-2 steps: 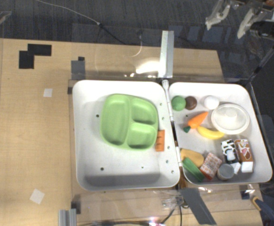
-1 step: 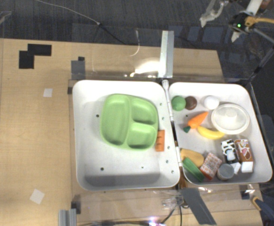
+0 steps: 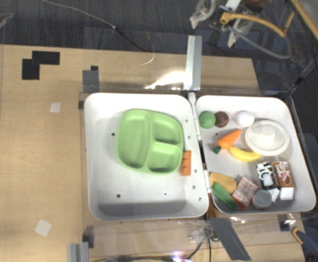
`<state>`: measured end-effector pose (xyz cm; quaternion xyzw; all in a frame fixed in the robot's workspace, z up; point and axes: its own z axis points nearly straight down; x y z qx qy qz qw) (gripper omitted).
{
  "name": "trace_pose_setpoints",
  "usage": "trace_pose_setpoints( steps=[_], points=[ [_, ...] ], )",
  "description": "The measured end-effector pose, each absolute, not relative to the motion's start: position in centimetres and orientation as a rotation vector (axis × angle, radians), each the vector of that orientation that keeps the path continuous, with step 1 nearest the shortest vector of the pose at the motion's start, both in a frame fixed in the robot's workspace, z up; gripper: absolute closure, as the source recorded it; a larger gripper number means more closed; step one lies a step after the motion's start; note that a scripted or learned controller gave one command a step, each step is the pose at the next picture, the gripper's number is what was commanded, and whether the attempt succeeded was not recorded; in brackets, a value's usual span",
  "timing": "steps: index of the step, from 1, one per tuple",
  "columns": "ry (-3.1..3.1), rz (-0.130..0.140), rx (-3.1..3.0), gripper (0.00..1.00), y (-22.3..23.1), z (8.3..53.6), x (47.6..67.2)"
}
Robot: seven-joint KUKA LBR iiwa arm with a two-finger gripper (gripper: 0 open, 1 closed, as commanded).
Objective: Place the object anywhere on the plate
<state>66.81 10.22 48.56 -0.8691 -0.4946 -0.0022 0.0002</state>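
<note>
The small orange block [image 3: 186,162] lies in the left bin [image 3: 101,201], touching the green plate's [image 3: 148,141] right edge but not on it, so the placing looks undone. The gripper [image 3: 208,11] hangs far off, beyond the bins; its state I cannot tell.
</note>
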Motion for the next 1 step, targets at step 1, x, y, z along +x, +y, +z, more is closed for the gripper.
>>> trace_pose_setpoints(
  steps=[1],
  points=[
    [-1.158, -0.005, -2.921, 0.0, 10.72, 48.55, 66.84]
  ],
)
